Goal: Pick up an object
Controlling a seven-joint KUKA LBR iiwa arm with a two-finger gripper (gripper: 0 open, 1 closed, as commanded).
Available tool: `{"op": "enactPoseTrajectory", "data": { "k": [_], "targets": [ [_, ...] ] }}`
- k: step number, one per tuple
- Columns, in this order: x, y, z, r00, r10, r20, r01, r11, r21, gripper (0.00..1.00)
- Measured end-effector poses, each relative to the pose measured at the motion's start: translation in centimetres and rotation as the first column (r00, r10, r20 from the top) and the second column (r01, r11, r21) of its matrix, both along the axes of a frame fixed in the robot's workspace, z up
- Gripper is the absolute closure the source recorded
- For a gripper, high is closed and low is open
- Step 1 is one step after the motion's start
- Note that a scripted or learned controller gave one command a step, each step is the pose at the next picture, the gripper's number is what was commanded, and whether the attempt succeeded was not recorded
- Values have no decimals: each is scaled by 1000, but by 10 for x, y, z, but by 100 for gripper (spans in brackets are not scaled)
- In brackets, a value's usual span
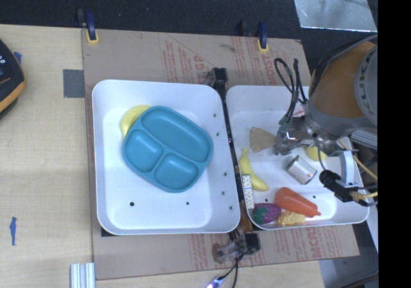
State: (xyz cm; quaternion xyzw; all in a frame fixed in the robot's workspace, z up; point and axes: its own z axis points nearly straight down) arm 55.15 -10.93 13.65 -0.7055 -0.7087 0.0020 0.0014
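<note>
The right bin point(257, 101) holds a yellow banana point(250, 171), an orange carrot-like piece point(297, 202), a purple and green item point(265, 213), a small yellow item point(291, 219), a tan flat piece point(260, 139) and a white cylinder point(300, 169). My gripper point(290, 140) hangs low over the bin's middle, just above the white cylinder and beside the tan piece. The arm's grey body and orange band point(343, 90) cover the bin's right part.
The left bin point(115, 203) carries a blue divided plate point(168, 148) lying over a yellow object point(133, 117). A black divider strip point(226, 126) runs between the bins. Black cables point(289, 78) loop above the gripper. A yellow and black device point(8, 81) sits at the far left.
</note>
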Motion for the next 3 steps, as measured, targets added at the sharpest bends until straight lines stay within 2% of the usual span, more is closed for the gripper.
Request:
{"op": "enactPoseTrajectory", "data": {
  "k": [1,2,3],
  "targets": [
    [-12,-5,-1,1000,0,0,0,1000,1,100],
    [-50,-3,20,1000,0,0,0,1000,1,100],
    [-65,-4,13,1000,0,0,0,1000,1,100]
  ]
}}
